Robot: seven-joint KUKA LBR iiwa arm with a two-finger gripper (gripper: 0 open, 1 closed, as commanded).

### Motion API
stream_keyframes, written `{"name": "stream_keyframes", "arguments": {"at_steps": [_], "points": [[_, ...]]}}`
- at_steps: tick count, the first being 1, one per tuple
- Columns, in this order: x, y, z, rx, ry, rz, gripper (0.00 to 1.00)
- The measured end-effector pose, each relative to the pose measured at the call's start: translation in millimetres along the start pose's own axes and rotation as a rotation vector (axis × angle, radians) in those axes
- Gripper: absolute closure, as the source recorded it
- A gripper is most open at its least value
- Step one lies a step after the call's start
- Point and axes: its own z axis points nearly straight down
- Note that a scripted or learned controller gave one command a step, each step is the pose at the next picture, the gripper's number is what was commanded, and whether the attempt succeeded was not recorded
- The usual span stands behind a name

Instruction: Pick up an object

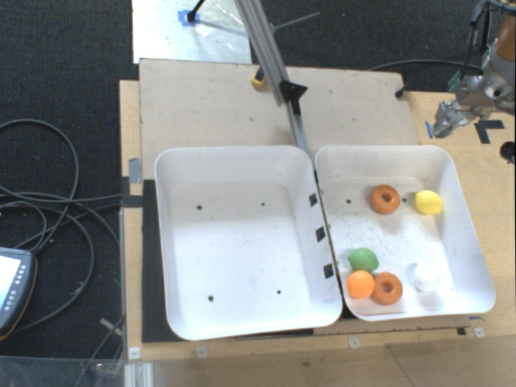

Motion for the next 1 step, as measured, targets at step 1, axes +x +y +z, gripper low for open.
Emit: {"name": "stream_keyframes", "arguments": {"at_steps": [1], "points": [[55.1, -5.7, -7.9, 0.006, 0.004, -0.004, 1.0]]}}
